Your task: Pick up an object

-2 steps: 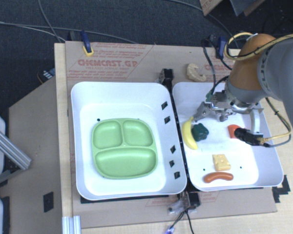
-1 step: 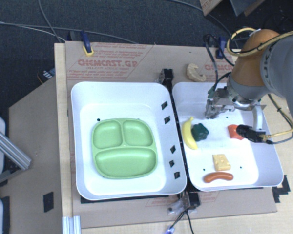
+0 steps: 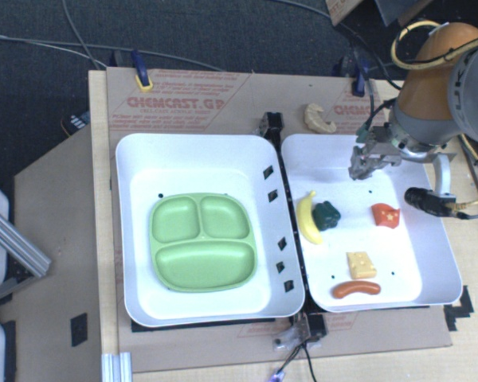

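Claw (image 3: 363, 168) positioned over upper part of right bin (image 3: 438, 281), above bare white floor, well apart from every item; state of claw not discernible at this angle, nothing visible in its grip. Candidate objects all in right bin: yellow banana (image 3: 307, 218) lying lengthwise near left wall, dark green piece (image 3: 327, 215) touching banana on its right side, red piece (image 3: 385, 215) further right and standing alone, yellow cheese block (image 3: 361, 263) lower down, orange-red sausage (image 3: 357, 290) just below cheese block near front rim. Judged as small toy foods: light, stiff, probably smooth plastic, hence prone to slipping or skidding under a glancing contact; no fragility expected. Recommended hold: across narrow width, at mid-length for banana and sausage, across flat opposing faces for cheese block. Red piece and cheese block likely easiest, each with free space around. Banana and dark green piece less favourable because in contact with each other and close to bin wall. Left bin (image 3: 131, 213) containing one pale green divided plate (image 3: 202, 241) with three compartments, two small above and one wide below, lying flat on bin floor. Both bins side by side on desk (image 3: 103, 213).
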`<state>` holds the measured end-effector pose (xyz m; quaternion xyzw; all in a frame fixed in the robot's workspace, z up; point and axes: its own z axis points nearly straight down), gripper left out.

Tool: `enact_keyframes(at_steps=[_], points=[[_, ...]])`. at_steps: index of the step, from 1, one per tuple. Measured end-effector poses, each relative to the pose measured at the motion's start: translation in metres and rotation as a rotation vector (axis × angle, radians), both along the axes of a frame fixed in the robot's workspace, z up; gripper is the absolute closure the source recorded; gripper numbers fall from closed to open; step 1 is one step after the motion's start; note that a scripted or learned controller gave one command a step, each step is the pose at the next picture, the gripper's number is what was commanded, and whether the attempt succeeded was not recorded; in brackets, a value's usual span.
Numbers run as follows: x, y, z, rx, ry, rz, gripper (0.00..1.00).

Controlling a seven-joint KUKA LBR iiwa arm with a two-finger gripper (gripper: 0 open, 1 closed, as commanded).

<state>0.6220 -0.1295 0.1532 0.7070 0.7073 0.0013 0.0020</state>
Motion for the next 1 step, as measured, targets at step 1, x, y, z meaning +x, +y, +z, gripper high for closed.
enact_keyframes(at_steps=[1], points=[[0.0013, 0.0020, 0.0654, 0.000, -0.003, 0.001, 1.00]])
